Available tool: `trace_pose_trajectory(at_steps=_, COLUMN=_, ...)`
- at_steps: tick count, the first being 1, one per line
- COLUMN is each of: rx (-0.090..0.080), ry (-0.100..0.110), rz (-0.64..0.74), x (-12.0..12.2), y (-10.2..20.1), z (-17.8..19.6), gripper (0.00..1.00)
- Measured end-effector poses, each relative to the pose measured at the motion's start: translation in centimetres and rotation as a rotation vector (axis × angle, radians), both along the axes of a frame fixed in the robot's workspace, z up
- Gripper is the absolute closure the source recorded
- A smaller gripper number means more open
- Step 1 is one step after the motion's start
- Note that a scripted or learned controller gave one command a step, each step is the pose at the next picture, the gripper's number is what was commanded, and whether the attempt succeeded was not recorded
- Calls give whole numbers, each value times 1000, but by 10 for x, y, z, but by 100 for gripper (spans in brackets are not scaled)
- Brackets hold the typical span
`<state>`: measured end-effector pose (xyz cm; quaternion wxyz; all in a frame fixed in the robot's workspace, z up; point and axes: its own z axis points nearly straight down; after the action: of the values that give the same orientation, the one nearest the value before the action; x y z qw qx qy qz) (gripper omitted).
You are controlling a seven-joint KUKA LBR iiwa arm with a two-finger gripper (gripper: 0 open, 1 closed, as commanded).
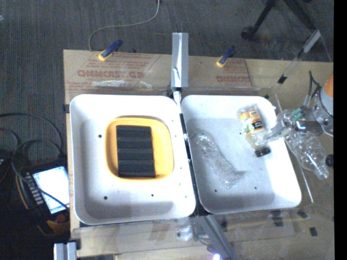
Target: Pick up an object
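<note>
Camera view shows us two white bins side by side on the worktop [76, 69]. The left bin [87, 199] holds a yellow tray with a black ribbed block [135, 151] lying flat in its middle. The right bin [282, 191] holds a small bottle [254, 128], label up and dark cap toward the near right, beside a crumpled clear plastic wrap [217, 158]. The pincer [290, 124] sits at that bin's right rim, just beside the bottle; we cannot tell whether it is spread or pressed together. We judge the bottle the likely target, since it lies nearest.
</note>
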<state>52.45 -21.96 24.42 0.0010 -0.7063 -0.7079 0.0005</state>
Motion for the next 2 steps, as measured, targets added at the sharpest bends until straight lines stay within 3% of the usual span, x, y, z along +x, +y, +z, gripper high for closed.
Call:
trace_pose_trajectory(at_steps=1, rx=0, ry=0, rz=25, x=46, y=89, z=-40, gripper=0)
trace_pose_trajectory(at_steps=2, rx=-3, ry=-1, rz=-27, x=63, y=21, z=-19, gripper=0)
